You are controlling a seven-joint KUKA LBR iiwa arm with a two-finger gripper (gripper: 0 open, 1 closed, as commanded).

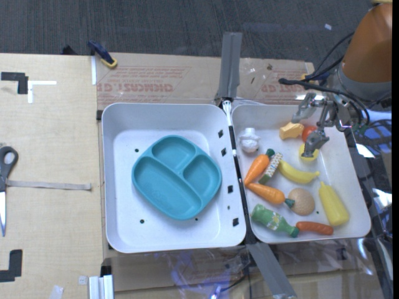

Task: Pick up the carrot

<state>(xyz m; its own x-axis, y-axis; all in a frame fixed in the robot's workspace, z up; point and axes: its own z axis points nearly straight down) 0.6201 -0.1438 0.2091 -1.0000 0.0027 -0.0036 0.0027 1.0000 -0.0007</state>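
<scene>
Dark grey carpet floor (156,11) across the top. Light wood bench (50,136) on the left, black tape marks (15,80) on it, scissors (5,179) at its left edge. Brown cardboard (156,80) under the bins. Even, flat lighting.

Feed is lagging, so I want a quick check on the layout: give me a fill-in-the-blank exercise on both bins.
1. The blue divided plate lies in the ____ bin.
2. The gripper hangs over the ____ bin.
3. The banana is colored ____.
4. The green bottle lies next to the right bin's ____ edge.

Missing words: left; right; yellow; near
</scene>
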